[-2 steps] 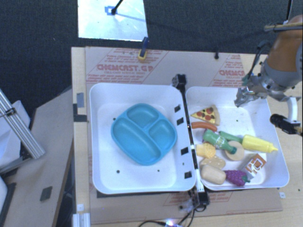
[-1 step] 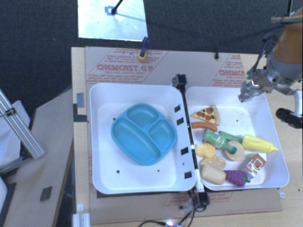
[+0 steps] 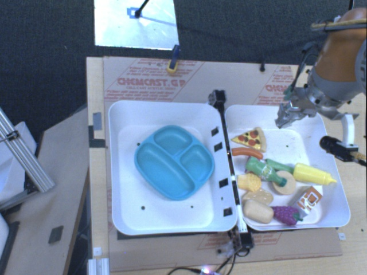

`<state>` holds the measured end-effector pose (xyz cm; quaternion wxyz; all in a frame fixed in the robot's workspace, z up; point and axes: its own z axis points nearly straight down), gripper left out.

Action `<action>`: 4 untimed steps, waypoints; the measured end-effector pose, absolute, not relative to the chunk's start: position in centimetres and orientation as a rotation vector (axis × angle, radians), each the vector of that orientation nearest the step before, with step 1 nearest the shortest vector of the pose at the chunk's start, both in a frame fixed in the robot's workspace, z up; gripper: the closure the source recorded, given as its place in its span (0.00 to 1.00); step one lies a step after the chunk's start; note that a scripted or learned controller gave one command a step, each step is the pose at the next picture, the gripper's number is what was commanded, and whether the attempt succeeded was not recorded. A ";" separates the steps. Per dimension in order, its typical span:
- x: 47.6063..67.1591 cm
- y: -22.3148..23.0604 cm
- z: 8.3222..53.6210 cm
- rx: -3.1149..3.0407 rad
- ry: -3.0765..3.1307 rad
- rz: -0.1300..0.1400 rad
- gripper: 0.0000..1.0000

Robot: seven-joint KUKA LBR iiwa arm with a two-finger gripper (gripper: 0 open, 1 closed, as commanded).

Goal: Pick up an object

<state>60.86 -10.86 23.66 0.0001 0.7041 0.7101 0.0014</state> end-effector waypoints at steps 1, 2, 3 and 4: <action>58.3 -6.3 24.4 2.212 2.231 0.003 1.00; 55.5 -0.7 24.1 2.213 2.234 0.002 1.00; 52.5 4.0 24.2 2.214 2.233 0.002 1.00; 51.5 9.4 22.9 2.213 2.233 0.002 1.00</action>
